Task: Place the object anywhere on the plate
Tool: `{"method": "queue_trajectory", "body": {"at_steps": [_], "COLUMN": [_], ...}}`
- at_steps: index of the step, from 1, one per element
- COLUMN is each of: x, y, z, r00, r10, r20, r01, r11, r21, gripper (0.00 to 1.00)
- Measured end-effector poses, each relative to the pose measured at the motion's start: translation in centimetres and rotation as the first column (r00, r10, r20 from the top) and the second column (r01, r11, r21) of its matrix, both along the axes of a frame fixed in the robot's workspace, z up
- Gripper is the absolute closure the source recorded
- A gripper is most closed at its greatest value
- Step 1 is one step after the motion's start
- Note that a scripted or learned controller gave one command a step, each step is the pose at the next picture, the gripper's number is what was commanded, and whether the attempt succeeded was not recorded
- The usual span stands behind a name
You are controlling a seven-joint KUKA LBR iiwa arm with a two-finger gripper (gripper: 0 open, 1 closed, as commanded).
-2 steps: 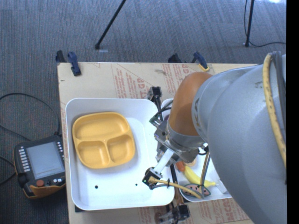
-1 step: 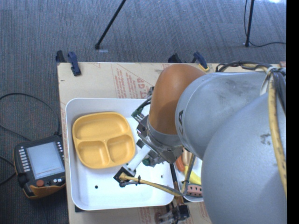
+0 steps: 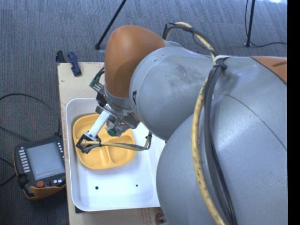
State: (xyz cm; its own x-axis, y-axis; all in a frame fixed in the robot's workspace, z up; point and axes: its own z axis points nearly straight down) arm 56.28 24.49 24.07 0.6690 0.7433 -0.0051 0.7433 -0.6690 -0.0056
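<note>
Grey carpet surrounds a pale table (image 3: 65,83). At lower left, a handheld control screen (image 3: 41,165) lies on the carpet. A blue clamp (image 3: 74,64) sits at the table's upper left corner. A white bin (image 3: 117,191) on the table holds a yellow divided plate (image 3: 105,158). The gripper (image 3: 115,125) hangs over the plate's upper part, with a small green object (image 3: 112,132) at its tip. Whether the gripper is open or clamped on the object cannot be told. The bulky grey arm (image 3: 211,125) reaches in from the right.
</note>
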Motion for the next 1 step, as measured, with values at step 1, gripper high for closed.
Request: {"method": "queue_trajectory", "body": {"at_steps": [1], "x": [-0.09], "y": [-0.01], "z": [0.02], "r00": [1.000], "r10": [0.003], "r20": [-0.002], "r01": [-0.003], "r11": [1.000], "r21": [-0.002], "gripper": [0.00]}}
